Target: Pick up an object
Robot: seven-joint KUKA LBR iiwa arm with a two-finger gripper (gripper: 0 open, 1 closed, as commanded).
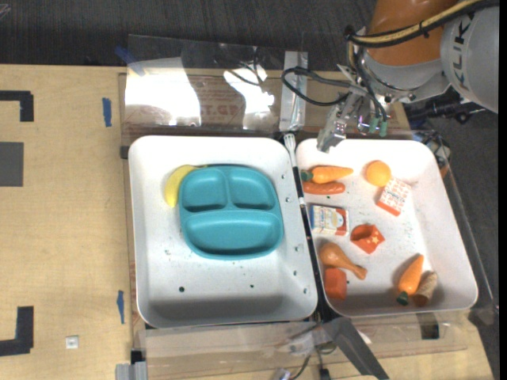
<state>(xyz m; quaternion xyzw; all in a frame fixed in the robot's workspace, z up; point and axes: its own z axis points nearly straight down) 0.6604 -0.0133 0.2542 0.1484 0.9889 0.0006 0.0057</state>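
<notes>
My gripper point(350, 131) hangs over the back edge of the right bin point(451, 236), open, with nothing between its fingers. One grey finger point(329, 137) points down toward the bin's back left corner. Just below it lie a carrot point(329, 172) and a red pepper point(325, 188). An orange ball point(378, 172) and a red and white box point(394, 197) sit to the right of these. Lower in the bin are a small carton point(327, 220), a red block point(366, 237), a drumstick point(342, 260), a red piece point(335, 283), a second carrot point(409, 275) and a brown piece point(426, 288).
The left bin point(150, 275) holds a teal divided plate point(230, 210) with a yellow item point(173, 183) partly under its left edge. A clear plastic sheet point(198, 93) lies behind the left bin. Cables hang around the wrist.
</notes>
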